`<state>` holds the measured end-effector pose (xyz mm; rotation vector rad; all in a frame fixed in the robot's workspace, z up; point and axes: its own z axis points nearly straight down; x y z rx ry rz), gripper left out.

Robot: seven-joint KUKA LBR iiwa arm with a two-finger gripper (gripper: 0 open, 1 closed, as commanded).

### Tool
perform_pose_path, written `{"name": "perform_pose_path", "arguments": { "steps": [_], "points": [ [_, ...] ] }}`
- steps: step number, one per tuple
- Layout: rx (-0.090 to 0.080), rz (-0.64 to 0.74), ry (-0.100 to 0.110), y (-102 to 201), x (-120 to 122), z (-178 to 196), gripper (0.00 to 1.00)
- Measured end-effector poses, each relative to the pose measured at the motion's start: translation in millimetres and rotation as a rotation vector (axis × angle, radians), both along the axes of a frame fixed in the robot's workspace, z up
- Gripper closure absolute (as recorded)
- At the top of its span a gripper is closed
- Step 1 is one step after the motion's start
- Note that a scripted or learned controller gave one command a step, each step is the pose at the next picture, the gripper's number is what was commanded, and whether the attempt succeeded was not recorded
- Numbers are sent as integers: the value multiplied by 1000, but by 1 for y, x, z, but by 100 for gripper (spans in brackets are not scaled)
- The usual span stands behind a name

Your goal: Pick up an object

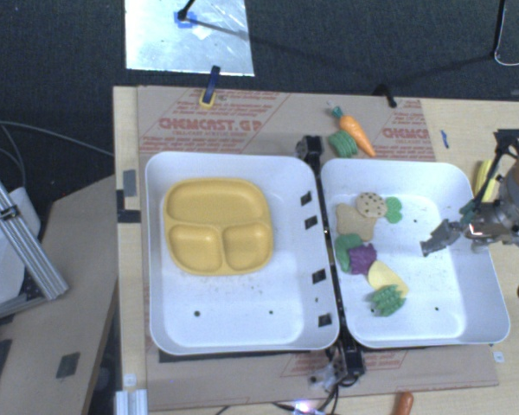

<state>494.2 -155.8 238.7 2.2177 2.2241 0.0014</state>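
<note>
Gripper [438,239] hovers over right bin [467,318] beside toy food [368,253].

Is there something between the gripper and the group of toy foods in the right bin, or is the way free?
Nothing visible blocks it. The gripper hovers over bare bin floor, and the toy foods lie to its left along the inner wall.

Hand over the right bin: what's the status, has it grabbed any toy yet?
Hand above right bin, nothing between fingers. Toy food heaped at bin's left side, apart from hand. Bare floor between.
</note>
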Motion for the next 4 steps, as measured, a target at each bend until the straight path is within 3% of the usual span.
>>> {"name": "perform_pose_path", "arguments": {
  "steps": [1,2,3,4],
  "points": [
    [1,5,1,69,-8,-160,0],
    [4,11,-13,144,-5,-19,0],
    [1,3,-5,138,-6,-15,100],
    [4,9,-9,199,-6,66,100]
  ]
}}
